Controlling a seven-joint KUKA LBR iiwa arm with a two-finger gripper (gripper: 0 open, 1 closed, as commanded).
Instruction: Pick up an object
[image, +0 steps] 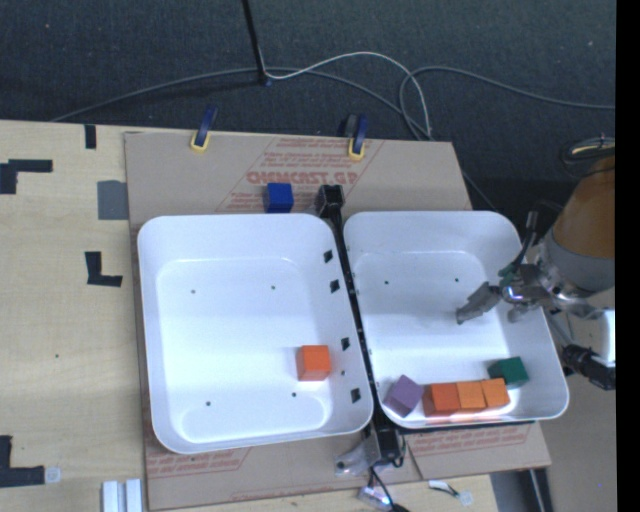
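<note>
Gripper (492, 300): fingers spread open, holding nothing, above the right bin (440, 225) near its right edge.
Blocks: untouched.

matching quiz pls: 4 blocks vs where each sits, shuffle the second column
Blocks:
1. lone orange block
2. blue block
3. green block
4. purple block

Places:
A. right bin, left end of the front row
B. cardboard behind the left bin
C. left bin, near its front right
D. right bin, front right corner

Pairs: 1-C, 2-B, 3-D, 4-A
</note>
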